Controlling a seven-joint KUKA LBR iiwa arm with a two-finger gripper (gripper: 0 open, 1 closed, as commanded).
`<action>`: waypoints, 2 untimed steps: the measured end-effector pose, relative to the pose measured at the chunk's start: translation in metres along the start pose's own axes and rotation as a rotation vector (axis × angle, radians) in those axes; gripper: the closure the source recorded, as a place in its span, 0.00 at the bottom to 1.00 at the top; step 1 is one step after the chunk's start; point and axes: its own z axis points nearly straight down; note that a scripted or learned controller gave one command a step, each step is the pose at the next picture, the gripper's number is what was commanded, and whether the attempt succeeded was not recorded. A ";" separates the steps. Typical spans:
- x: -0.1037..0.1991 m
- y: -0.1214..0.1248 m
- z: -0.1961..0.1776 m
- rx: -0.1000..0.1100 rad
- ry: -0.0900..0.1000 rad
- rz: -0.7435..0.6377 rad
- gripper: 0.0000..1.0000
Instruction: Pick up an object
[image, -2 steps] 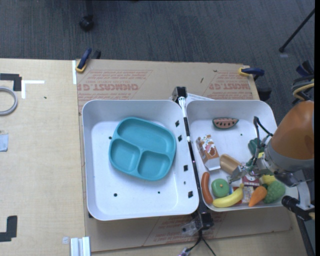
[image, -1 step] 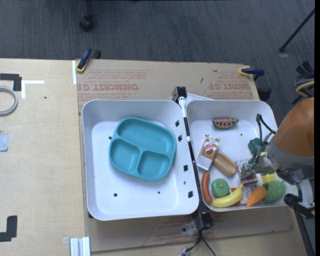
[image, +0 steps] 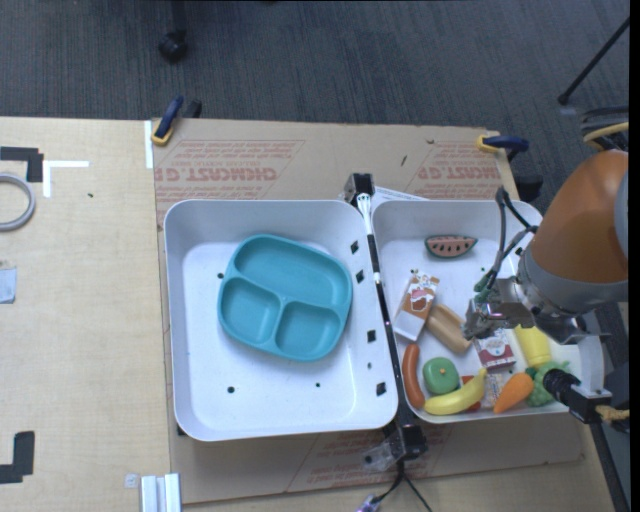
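My gripper (image: 484, 320) hangs low over the right bin (image: 400, 222), in among the toy foods. Just left of it lie a brown bread stick (image: 447, 328) and a small milk carton (image: 419, 300). Directly below the gripper sits a red and white packet (image: 495, 355). Along the bin's near side are a red sausage (image: 411, 373), a green round fruit (image: 440, 375), a banana (image: 455, 399) and a carrot (image: 510, 391). A watermelon slice (image: 450, 245) lies at the far side. A yellow item (image: 532, 345) shows by the arm's wrist.
The left bin (image: 190, 330) holds a blue divided plate (image: 286, 297). A black clip divider (image: 372, 290) runs between the two bins. The arm's orange and grey body (image: 590, 240) covers the right bin's right edge. Cardboard lies under both bins.
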 end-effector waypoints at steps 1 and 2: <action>0.000 0.000 0.000 0.000 0.000 0.000 0.00; -0.029 0.090 0.071 -0.007 -0.002 0.022 0.00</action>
